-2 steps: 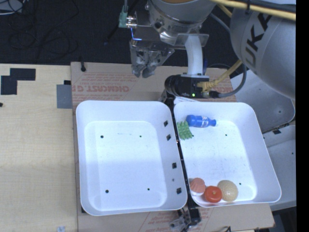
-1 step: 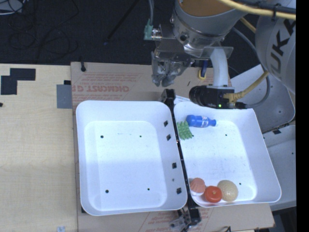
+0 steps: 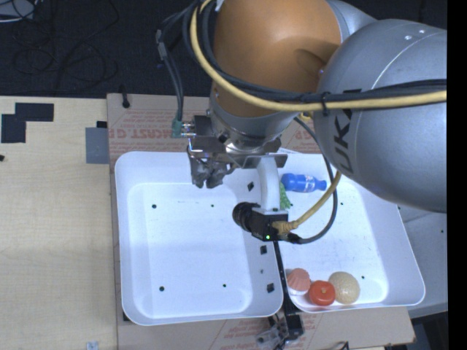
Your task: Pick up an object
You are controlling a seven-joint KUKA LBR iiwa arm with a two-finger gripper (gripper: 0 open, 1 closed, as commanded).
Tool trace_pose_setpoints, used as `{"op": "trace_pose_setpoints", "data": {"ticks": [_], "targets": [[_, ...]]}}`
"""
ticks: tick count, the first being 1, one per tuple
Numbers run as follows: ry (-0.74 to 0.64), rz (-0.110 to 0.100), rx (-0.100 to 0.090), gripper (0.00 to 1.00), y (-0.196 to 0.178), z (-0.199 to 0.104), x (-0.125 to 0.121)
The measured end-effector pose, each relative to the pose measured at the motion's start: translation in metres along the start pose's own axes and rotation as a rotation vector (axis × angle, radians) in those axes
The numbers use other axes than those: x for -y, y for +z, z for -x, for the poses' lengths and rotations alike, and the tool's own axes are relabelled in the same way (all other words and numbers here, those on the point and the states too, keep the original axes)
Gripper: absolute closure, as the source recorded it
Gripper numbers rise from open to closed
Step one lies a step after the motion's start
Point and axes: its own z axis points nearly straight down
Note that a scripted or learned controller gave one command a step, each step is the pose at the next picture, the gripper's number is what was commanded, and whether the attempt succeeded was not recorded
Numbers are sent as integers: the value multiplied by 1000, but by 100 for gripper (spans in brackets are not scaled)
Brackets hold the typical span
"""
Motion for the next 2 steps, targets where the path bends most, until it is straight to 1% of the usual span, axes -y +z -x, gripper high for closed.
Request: {"op": "trace_pose_setpoints", "data": {"ticks": [1, 2], "targets": [[-1, 6, -2, 100, 36, -31, 50], [3, 11, -3, 0, 34, -30, 48]]}}
